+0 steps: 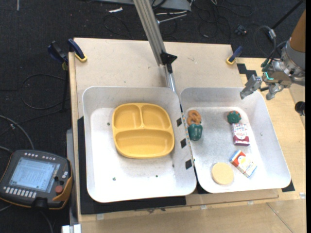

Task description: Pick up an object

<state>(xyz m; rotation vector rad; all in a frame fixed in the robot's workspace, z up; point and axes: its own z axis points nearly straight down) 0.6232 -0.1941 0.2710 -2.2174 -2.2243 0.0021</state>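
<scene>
My gripper [261, 90] hangs above the far right corner of the right bin [272, 130], its two fingers spread apart and holding nothing. Below it in that bin lie a small green round toy [234, 116], a red and white box [240, 134], a colourful small carton [243, 163], a tan round disc [223, 173], a green pepper-like toy [195, 131] and a brown pretzel-like piece [194, 115]. The green round toy is the nearest object to the gripper.
The left bin [97, 178] holds a yellow divided plate [143, 130]. A slanted metal pole [151, 25] rises behind the bins. A teach pendant [34, 178] lies off the bench at lower left. Yellow clamps [77, 52] sit at the bench's far corners.
</scene>
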